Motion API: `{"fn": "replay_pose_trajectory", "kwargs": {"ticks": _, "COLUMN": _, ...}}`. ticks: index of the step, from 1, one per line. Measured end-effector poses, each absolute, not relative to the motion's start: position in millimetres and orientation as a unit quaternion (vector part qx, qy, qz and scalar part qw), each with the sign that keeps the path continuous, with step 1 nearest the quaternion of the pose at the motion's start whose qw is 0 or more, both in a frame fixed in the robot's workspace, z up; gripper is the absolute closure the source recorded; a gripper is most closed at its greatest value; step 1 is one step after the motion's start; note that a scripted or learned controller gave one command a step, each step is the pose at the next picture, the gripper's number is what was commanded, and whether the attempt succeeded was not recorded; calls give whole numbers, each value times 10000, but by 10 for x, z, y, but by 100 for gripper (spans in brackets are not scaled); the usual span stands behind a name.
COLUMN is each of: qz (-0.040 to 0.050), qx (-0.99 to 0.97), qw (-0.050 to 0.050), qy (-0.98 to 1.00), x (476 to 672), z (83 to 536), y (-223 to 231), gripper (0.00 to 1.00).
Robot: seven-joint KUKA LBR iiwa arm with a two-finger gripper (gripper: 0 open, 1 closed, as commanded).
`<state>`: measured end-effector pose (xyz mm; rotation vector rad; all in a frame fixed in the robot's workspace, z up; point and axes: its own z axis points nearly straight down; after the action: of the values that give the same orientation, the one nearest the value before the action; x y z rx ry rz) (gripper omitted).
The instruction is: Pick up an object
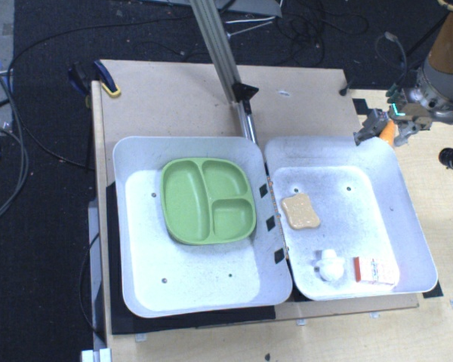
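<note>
Camera view: tool grips orange obj above right bin's far corner

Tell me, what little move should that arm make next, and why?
Probably swing the gripper in over the right bin toward the slice of toast. The gripper sits beyond the bin's far right corner, with something orange at it that I cannot identify, while the toast lies flat and apart from the small white object and the red and white packet.
</note>
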<state>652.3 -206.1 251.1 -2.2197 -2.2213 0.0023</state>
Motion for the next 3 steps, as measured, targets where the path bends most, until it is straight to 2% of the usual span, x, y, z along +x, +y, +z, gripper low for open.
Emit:
{"fn": "replay_pose_trajectory", "kwargs": {"ticks": 1, "qz": 0, "qx": -7067, "qw": -5, "qy": -7075, "x": 6529, "z": 2524, "y": -2061, "gripper": 0}}
{"fn": "replay_pose_trajectory", "kwargs": {"ticks": 3, "qz": 9, "qx": -7059, "qw": 6, "qy": -7083, "x": 6579, "z": 1358, "y": -1915, "gripper": 0}}
